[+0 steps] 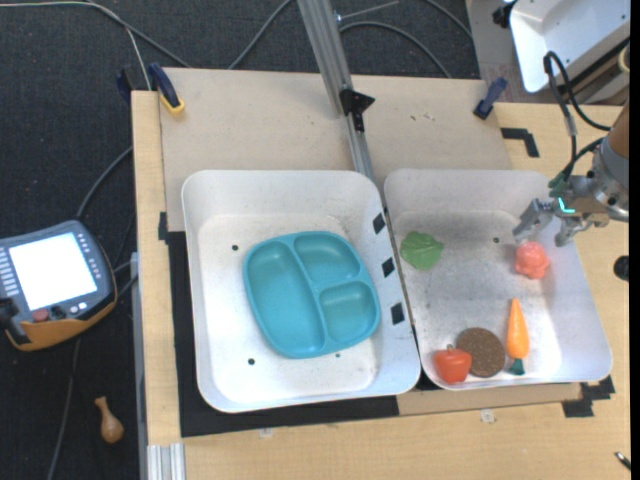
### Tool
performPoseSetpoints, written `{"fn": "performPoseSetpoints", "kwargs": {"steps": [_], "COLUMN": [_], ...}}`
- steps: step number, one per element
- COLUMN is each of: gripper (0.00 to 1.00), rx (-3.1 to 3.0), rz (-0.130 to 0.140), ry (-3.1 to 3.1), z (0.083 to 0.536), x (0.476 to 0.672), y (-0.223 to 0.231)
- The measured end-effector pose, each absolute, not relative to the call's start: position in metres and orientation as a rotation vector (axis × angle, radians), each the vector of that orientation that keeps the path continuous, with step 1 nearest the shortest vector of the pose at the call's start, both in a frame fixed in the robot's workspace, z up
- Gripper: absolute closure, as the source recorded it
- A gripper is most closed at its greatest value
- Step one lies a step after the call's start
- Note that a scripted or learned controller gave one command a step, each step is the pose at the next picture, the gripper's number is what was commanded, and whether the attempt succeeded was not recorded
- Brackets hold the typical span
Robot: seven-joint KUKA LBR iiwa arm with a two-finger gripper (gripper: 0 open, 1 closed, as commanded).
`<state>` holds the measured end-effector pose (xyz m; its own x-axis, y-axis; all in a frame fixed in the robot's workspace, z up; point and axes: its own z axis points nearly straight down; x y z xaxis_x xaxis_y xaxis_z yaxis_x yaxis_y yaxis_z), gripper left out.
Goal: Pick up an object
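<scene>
Since the pink toy (532, 260) lies close to the right bin's (590, 343) right wall, just below my gripper (548, 223), I judge it the likely pick. The claw is spread open, nothing between its fingers. My worry is that one finger lands on the toy and nudges it aside, or catches the wall. The carrot (516, 330) and green piece (422, 250) lie well apart.

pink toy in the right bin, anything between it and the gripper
Nothing visible does. The gripper hangs open just above and beside the pink toy, with bare bin floor around it. The carrot lies nearer the camera, out of the way.
</scene>
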<state>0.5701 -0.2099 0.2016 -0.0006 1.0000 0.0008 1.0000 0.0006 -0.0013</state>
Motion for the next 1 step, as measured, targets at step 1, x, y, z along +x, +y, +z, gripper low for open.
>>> {"fn": "performPoseSetpoints", "kwargs": {"steps": [1], "gripper": [0.00], "rx": [-2.220], "rz": [-0.001], "ry": [-2.222], "z": [0.2021], "x": [0.5705], "y": [-0.2099]}}
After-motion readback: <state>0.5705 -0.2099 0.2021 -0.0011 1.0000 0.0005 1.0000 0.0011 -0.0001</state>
